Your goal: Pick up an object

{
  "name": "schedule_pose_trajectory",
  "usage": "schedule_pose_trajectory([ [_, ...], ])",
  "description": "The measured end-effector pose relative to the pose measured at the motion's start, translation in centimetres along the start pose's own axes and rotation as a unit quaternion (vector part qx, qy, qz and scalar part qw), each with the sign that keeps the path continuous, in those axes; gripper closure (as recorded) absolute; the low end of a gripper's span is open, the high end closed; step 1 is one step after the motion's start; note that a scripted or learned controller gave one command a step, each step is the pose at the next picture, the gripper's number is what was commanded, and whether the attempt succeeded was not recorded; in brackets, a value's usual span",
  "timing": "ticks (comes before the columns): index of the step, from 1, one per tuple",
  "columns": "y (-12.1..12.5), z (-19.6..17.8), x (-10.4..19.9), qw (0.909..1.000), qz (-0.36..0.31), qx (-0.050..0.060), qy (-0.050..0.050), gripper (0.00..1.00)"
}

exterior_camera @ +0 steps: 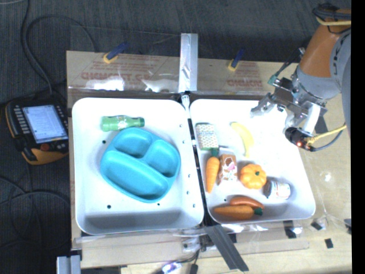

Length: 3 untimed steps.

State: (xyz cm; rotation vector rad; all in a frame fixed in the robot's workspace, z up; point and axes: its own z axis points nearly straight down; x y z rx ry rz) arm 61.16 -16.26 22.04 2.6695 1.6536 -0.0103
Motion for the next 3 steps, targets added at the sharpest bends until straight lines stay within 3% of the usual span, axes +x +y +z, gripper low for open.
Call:
schedule_pose_trajectory([
  [1,0.8,11.0,-1.2,0.9999,0.011,0.001,0.001,0.0],
  [2,0.8,10.1,-1.2,0.9999,0.01,0.002,-0.001,1.0],
  [3,-3.2,0.7,3.4,0.9966,0.083,0.0,0.001,1.0],
])
